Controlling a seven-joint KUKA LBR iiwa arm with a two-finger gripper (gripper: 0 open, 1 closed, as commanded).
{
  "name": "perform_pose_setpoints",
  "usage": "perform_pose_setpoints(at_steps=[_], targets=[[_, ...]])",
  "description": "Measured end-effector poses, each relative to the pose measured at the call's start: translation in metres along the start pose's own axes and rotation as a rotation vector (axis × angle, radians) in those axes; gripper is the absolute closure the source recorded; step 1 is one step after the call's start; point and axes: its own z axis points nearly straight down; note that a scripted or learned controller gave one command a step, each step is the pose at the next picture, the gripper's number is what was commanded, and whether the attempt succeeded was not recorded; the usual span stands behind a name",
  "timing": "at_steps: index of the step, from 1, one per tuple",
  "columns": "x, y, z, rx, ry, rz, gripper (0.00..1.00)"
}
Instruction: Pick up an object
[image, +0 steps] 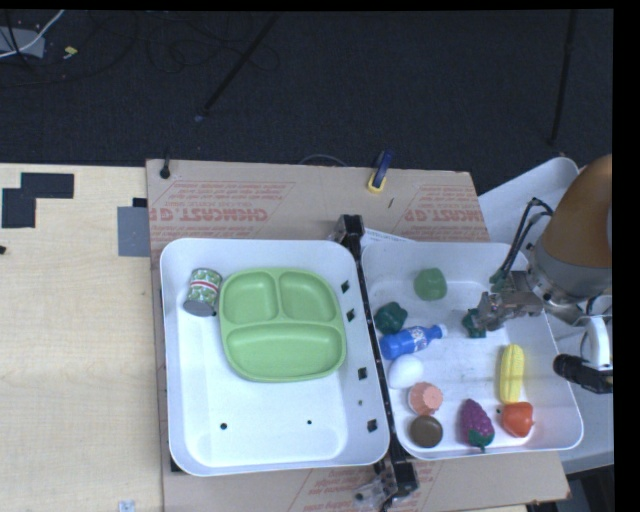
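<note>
Hovering the grey two-finger gripper (480, 318), grip unreadable here, at twelve o'clock of the yellow plastic corn cob (511, 371); centring before descending, judging by clutter.

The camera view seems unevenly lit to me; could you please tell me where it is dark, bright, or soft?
In the camera view, the floor beyond the bench is nearly black; the white bins look bright and evenly lit, with faint shadows; the green tray is crisp, while the pincer is small, dark and soft.

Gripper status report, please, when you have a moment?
Gripper low over right bin, nothing seen held. Yellow corn nearest, untouched. Path clear.
</note>
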Motion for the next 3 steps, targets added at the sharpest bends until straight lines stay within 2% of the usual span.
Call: perform_pose_setpoints(at_steps=[1,2,3], targets=[[-0.006,-0.009,-0.056,0.000,0.000,0.005,1.00],[-0.007,-0.008,-0.081,0.002,0.001,0.000,1.00],[0.038,-0.009,-0.087,0.005,0.004,-0.004,1.00]])
